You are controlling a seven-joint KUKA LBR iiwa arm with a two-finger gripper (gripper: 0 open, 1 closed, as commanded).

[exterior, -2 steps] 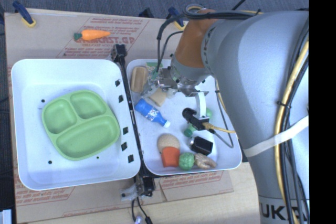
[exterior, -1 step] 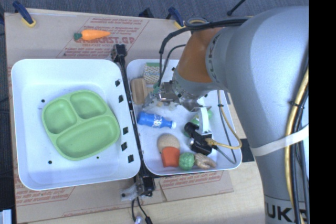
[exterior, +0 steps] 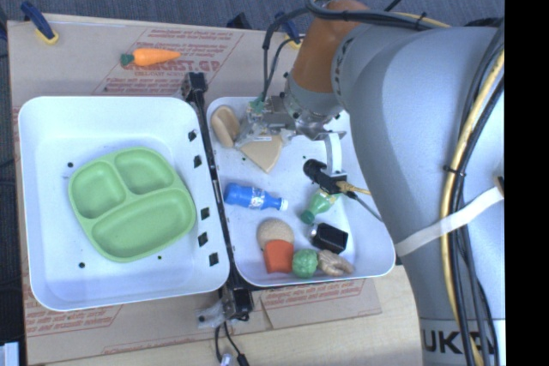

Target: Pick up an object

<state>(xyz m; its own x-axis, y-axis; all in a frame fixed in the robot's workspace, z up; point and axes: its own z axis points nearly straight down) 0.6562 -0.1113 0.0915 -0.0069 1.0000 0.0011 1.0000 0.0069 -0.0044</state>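
Currently the gripper (exterior: 268, 126) is working low at the far end of the right bin (exterior: 369, 257), over the wedge (exterior: 263, 153). Finger state: cannot tell. Next: confirm grasp, then lift.

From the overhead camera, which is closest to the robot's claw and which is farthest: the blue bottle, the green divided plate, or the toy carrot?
Measured from the gripper, at the top of the right bin:
1. Blue bottle: same bin, just below the gripper.
2. Toy carrot: outside the bins, on the cardboard to the upper left.
3. Green divided plate: in the left bin, lower left, slightly farther than the carrot.
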